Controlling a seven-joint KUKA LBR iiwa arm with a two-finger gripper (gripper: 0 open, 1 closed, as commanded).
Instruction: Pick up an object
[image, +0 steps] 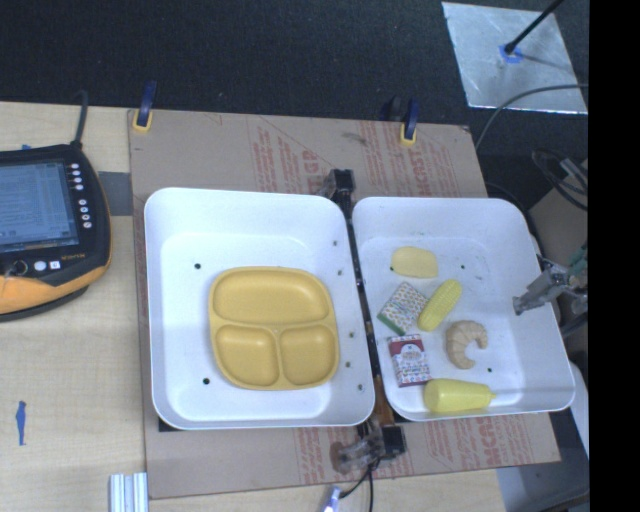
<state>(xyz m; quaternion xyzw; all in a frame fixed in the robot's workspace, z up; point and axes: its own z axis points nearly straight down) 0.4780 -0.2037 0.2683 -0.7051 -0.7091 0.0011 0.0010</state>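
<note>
Six items in right bin (500, 215); tool (535, 297) at rim.

Two white bins (170, 300). One yellow tray (272, 327). Six small toy foods: cheese (413, 262), corn (440, 304), croissant (465, 342), two little boxes (401, 306), one yellow piece (457, 397).

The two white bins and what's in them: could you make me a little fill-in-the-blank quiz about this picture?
1. The yellow divided tray lies in the ____ bin as the camera sees it.
2. The tray has ____ compartments.
3. The corn cob lies just right of the small ____ packet.
4. The croissant lies in the right bin, ____ the corn cob.

Missing words: left; three; green; below
</note>
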